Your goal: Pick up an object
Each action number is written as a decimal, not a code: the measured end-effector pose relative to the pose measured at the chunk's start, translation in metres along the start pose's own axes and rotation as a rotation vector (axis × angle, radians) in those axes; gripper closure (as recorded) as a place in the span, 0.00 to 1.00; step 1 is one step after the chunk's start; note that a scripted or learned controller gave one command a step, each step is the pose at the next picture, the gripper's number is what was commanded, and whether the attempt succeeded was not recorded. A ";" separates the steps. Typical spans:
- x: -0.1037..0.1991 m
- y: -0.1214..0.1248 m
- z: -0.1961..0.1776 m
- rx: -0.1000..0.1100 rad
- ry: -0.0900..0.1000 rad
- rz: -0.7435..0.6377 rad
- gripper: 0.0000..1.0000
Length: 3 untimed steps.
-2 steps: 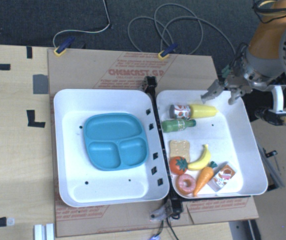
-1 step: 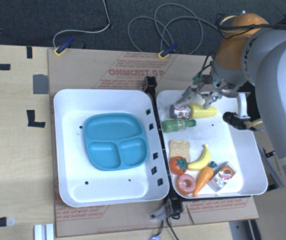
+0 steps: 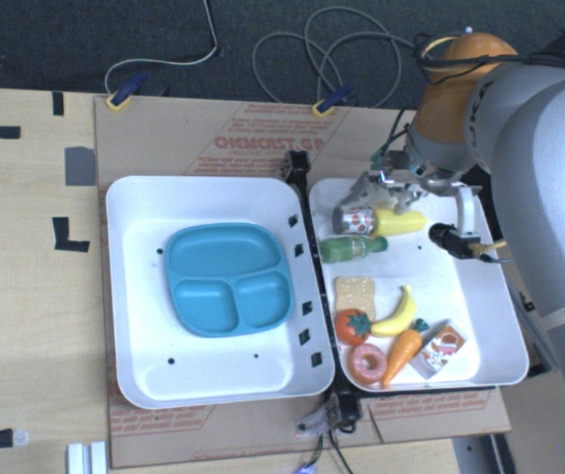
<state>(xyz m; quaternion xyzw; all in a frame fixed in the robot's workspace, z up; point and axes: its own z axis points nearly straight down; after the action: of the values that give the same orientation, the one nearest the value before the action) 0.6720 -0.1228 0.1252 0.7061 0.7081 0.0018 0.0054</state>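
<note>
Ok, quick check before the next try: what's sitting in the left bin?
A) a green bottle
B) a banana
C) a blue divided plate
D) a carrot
C: the blue divided plate lies alone in the left bin, while the toy foods are in the right bin.

bulky grey robot arm (image 3: 534, 166): cut off by right edge | gripper (image 3: 393, 188): jaws' state unreadable, hides part of small silver can (image 3: 359, 221) | small printed carton (image 3: 440, 350): label too small to read
</note>
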 end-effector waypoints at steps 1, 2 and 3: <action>0.004 -0.004 0.012 0.015 0.004 0.001 0.00; 0.026 -0.004 0.042 0.012 0.000 0.002 0.00; 0.027 -0.002 0.034 0.011 0.003 0.000 1.00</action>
<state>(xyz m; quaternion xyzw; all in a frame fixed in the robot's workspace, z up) 0.6702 -0.0959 0.0911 0.7061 0.7081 -0.0013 0.0004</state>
